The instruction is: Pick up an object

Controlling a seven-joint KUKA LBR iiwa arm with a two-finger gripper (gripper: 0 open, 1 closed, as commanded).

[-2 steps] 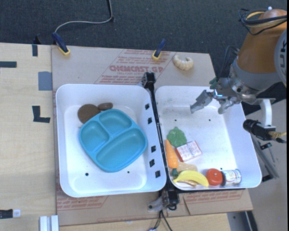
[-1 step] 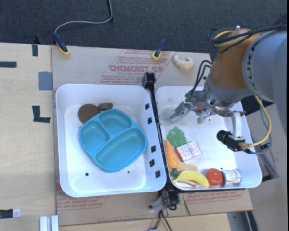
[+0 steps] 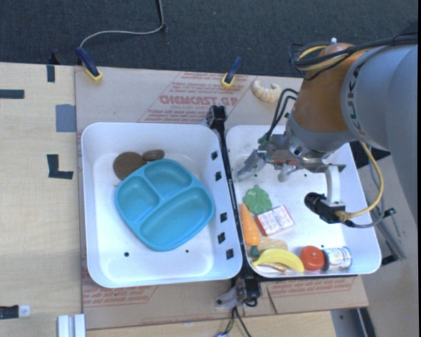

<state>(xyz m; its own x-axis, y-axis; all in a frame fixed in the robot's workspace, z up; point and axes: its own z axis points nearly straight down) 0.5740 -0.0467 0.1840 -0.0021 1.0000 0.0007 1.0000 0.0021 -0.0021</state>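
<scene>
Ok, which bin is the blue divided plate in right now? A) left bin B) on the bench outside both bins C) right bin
A: the plate lies flat in the left bin, beside two brown pieces, while the carrot, banana and tomato sit in the right bin.

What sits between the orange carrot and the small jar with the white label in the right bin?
In the camera view, between the orange carrot and the small labelled jar lie a yellow banana and a red tomato.
</scene>
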